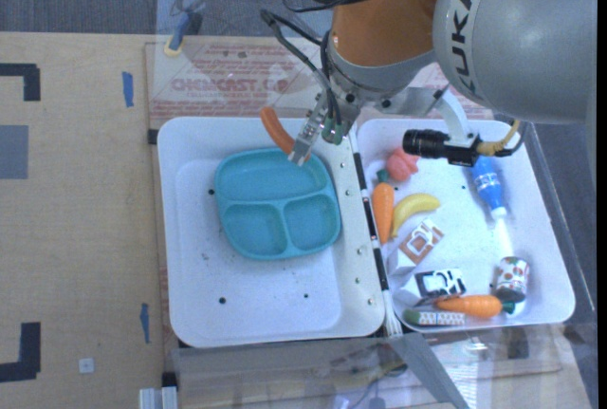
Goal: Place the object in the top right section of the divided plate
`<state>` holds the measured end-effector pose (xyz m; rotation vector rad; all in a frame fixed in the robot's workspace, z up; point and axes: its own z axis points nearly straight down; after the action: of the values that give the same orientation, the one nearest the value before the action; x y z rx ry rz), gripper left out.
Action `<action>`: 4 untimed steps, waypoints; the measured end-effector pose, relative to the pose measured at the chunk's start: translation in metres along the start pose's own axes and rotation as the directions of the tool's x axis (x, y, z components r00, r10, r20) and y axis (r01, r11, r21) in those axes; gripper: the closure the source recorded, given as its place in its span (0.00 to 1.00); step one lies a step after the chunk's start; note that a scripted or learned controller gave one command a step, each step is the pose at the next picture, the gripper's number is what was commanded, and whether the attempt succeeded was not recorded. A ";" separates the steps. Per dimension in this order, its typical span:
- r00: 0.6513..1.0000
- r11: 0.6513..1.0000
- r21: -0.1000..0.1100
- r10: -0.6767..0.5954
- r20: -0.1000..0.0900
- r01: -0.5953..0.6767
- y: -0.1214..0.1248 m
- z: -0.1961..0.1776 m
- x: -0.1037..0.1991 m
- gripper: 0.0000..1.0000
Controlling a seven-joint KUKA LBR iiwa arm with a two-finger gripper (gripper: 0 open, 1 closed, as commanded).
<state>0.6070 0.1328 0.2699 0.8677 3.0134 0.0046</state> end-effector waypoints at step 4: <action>0.942 0.942 -0.001 -0.336 0.001 0.336 -0.037 0.052 -0.032 1.00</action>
<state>0.6148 0.0840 0.2176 0.3408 3.1156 0.0042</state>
